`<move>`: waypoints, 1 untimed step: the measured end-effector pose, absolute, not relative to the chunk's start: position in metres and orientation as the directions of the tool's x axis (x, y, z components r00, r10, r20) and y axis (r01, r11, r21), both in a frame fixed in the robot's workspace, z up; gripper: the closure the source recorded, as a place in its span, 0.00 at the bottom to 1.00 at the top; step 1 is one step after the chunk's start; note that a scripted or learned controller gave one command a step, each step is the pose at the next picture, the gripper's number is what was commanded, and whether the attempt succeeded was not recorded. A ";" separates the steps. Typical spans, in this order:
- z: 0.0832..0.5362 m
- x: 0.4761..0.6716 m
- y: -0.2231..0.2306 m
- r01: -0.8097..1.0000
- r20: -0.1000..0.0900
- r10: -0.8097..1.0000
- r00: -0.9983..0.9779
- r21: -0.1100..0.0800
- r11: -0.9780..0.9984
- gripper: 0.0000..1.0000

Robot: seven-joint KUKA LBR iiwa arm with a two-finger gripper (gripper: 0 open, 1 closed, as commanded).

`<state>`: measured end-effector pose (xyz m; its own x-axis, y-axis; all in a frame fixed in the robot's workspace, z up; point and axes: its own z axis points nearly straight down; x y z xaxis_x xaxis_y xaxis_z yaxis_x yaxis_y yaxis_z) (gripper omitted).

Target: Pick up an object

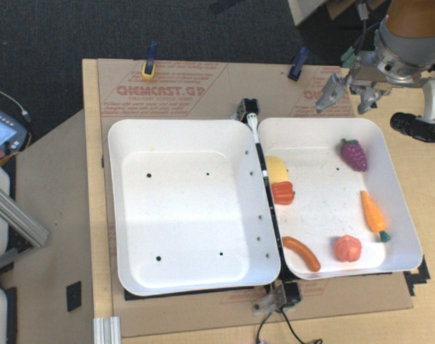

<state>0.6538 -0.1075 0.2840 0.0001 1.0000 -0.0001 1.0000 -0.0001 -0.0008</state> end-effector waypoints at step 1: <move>0.295 0.655 -0.107 1.000 -0.001 1.000 -0.001 0.003 0.001 1.00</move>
